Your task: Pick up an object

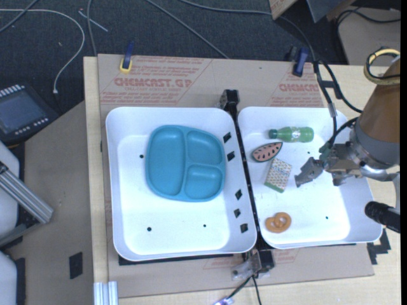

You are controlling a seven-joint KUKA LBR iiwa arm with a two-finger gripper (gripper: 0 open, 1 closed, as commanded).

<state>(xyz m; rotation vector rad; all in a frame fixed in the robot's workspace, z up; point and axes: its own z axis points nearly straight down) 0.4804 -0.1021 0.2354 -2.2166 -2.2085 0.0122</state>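
Behind both bins, "CHEMCAST GP" is read in red print on the brown board (191, 75), repeated at the right near the far edge; smaller print beneath is too small to be read. Blue clamps are seen at the board's far edge, one left (127, 57), one right (300, 61).

Left bin (124, 189): a blue divided plate (186, 162) is seated in the far-centre part, with bare white floor left along the near side and left wall.

Right bin (337, 224): four objects are grouped in the left half. A green bottle (291, 134) lies on its side near the far wall. A watermelon-slice toy (266, 151) is placed just in front of it, near the divider. A small green-and-white packet (278, 175) lies just below that; its print cannot be read. A pretzel (278, 222) sits near the front wall, well apart from the rest.

The gripper (310, 172) is positioned over the right bin's middle, just beside the packet's right edge, fingers seen slightly apart with nothing between them. Contact with the packet cannot be told. Open floor is left in the bin's near-right part, partly covered by the arm (381, 126).
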